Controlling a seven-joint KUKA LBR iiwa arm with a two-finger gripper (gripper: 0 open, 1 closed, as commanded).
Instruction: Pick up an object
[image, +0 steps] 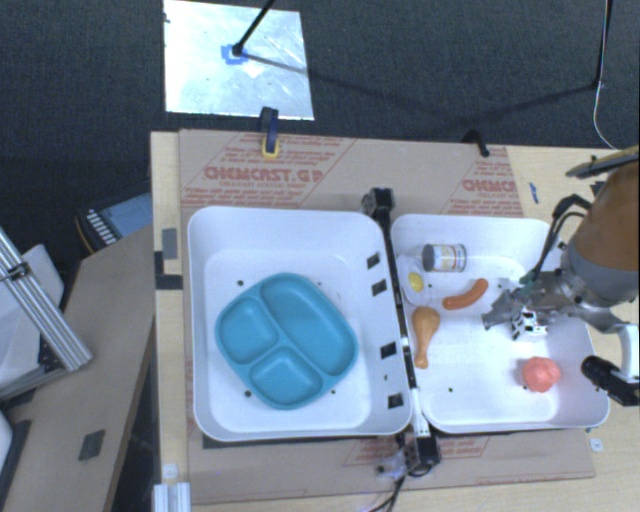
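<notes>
My pincer (515, 320) hangs low in the right bin (500, 405); I cannot tell how its tips are set. Nothing sits between them. At ten o'clock, near, lies one orange sausage (466, 294); at five, one pink ball (540, 374); at nine, one tan drumstick (425, 332). Farther at ten, one jar (444, 257) and one yellow piece (415, 283). The ball may roll off my tips. One blue tray (287, 340) fills the left bin (215, 250).
</notes>
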